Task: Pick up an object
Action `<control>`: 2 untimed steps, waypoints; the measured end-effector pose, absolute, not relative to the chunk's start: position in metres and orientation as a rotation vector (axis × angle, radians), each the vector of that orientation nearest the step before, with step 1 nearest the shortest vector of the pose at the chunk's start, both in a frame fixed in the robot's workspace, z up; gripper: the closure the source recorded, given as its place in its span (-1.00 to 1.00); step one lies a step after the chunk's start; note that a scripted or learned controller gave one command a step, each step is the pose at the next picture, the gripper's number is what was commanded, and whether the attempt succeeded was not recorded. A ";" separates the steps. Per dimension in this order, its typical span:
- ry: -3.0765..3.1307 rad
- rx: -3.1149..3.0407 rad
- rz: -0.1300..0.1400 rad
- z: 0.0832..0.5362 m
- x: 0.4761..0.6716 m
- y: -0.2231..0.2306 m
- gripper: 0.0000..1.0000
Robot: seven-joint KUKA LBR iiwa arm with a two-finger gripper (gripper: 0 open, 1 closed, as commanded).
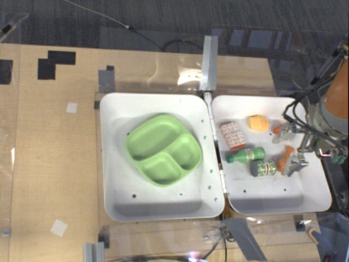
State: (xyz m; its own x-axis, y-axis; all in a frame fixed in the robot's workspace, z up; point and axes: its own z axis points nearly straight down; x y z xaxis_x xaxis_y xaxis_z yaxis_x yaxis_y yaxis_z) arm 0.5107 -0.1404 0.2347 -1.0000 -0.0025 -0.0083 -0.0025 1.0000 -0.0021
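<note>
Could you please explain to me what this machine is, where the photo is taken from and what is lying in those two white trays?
One camera looks down at a slant on a bench. The grey arm with an orange band, entering from the right, is a robot; its gripper hangs low over the right bin, near an orange carrot-like piece. That bin also holds a green bottle, a small green can, a red patterned packet and a yellow piece. The left bin holds a green divided plate. I cannot tell whether anything is held.

A green divided tray (163, 149) lies in the left bin (112, 162). The right bin (311, 198) sits just beside it. Both rest on the tan worktop (49, 162).
</note>
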 end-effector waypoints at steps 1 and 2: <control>3.131 0.188 0.002 0.098 0.527 -0.114 -1.00; 3.122 0.179 -0.001 0.111 0.530 -0.114 1.00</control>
State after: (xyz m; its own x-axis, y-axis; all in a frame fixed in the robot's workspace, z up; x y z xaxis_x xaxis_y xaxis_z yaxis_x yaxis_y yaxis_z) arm 0.5303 -0.1141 0.1108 -0.9933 0.1142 -0.0149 0.1143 0.9935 0.0003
